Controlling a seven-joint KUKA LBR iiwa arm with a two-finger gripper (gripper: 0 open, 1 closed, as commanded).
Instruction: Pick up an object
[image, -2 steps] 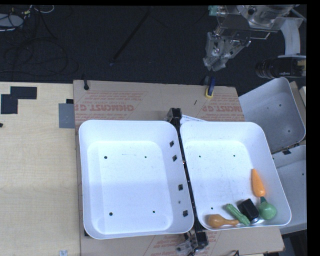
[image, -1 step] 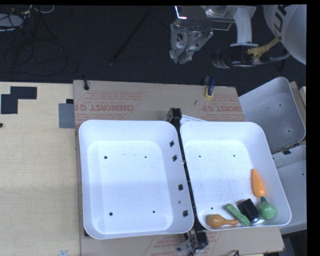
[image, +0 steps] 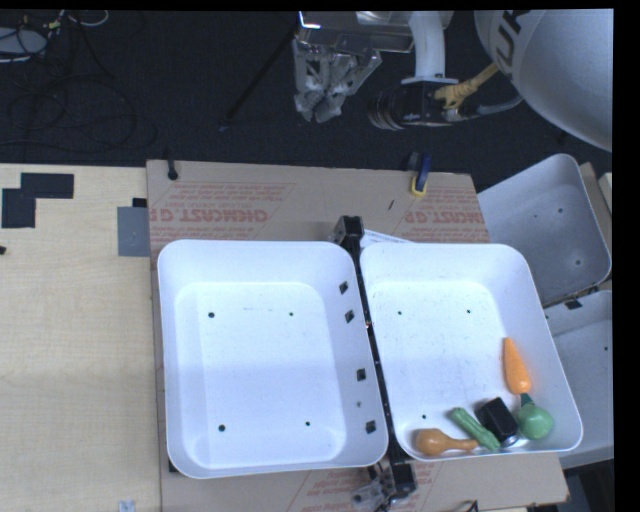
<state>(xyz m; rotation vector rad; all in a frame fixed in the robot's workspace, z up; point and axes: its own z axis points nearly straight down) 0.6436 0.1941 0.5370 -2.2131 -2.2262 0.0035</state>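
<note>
My fingers (image: 322, 100) hang above the far edge of the worktop (image: 70, 330), over the dark floor beyond it, well apart from both bins. They point down and seem slightly apart, with nothing between them. My grey arm (image: 560, 60) comes in from the far right corner.

Two white bins sit side by side on a brown cardboard sheet (image: 300, 205). The left bin (image: 170, 300) shows only its bare white floor with a few small dark dots. The right bin (image: 530, 275) has all the things gathered in its near right corner. An orange carrot-like piece (image: 516, 366) lies along the right wall, pointing away from the near edge. Just nearer than it sits a green round-ended piece (image: 536, 421), touching or almost touching a small black block (image: 497, 419). A green stick (image: 474, 427) lies slantwise just left of the black block, and an orange-tan gourd-like piece (image: 440, 441) rests against the near wall, its narrow end reaching toward the green stick.

A blue and yellow clip (image: 421, 174) stands on the far edge of the cardboard sheet.
</note>
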